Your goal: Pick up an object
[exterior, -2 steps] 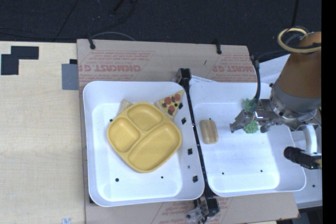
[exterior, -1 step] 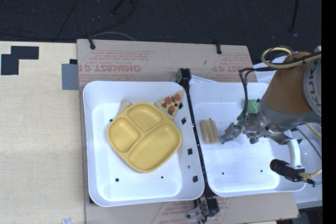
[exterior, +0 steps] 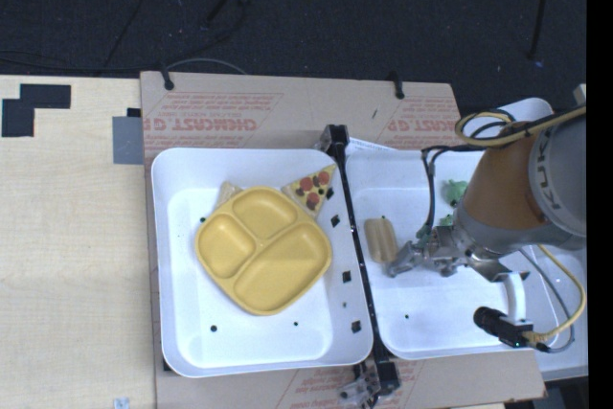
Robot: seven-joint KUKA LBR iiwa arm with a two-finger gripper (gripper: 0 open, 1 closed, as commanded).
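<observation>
Pincer (exterior: 400, 265) low in the right bin (exterior: 431, 340), tips just beside a tan block (exterior: 380, 239); whether it is apart or together cannot be told, and nothing is seen between its tips. The block lies near the divider (exterior: 352, 235) between the bins. In the left bin (exterior: 182, 321) rest a yellow tray (exterior: 265, 249) and a toy pizza slice (exterior: 314, 187). Likely risk: tips landing beside the block would nudge it against the divider instead of gripping it

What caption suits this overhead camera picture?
Gripper in right bin beside a tan block; yellow tray in left bin.
</observation>
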